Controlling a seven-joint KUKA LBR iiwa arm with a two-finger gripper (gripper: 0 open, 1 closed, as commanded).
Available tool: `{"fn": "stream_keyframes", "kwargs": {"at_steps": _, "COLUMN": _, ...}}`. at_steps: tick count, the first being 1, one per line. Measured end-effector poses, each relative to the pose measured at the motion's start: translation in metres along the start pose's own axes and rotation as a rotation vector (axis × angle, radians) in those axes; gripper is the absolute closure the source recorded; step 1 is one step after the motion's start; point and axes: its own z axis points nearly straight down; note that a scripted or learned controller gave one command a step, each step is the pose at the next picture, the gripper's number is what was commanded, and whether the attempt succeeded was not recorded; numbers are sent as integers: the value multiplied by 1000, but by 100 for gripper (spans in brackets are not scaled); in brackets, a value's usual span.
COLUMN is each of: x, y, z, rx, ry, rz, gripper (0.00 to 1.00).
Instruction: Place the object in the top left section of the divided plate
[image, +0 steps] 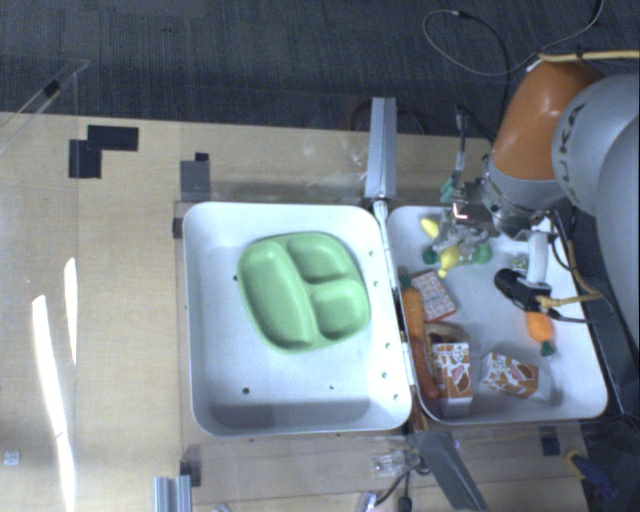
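Nearest the camera, two small cartons (452, 368) are sitting in the right bin (590, 395). Left of them, the green divided plate (303, 288) is lying in the left bin (215, 330). Farther back, the gripper (458, 236) is hovering over a yellow-green object (447, 254) — possibly touching it — its grip unclear.

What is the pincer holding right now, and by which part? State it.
Cannot be told. The pincer sits low in the right bin over a yellow and green object, but no grip is visible.
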Motion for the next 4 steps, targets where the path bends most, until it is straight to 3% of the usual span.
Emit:
{"fn": "stream_keyframes", "kwargs": {"at_steps": 1, "x": 40, "y": 40, "z": 0, "rx": -2, "ry": 2, "rz": 64, "gripper": 100}}
{"fn": "stream_keyframes", "kwargs": {"at_steps": 2, "x": -9, "y": 45, "z": -104, "rx": -7, "ry": 1, "rz": 98, "gripper": 100}}
{"fn": "stream_keyframes", "kwargs": {"at_steps": 3, "x": 58, "y": -80, "z": 1, "rx": 5, "ry": 1, "rz": 566, "gripper": 100}}
{"fn": "stream_keyframes", "kwargs": {"at_steps": 4, "x": -15, "y": -126, "z": 0, "rx": 3, "ry": 1, "rz": 643, "gripper": 100}}
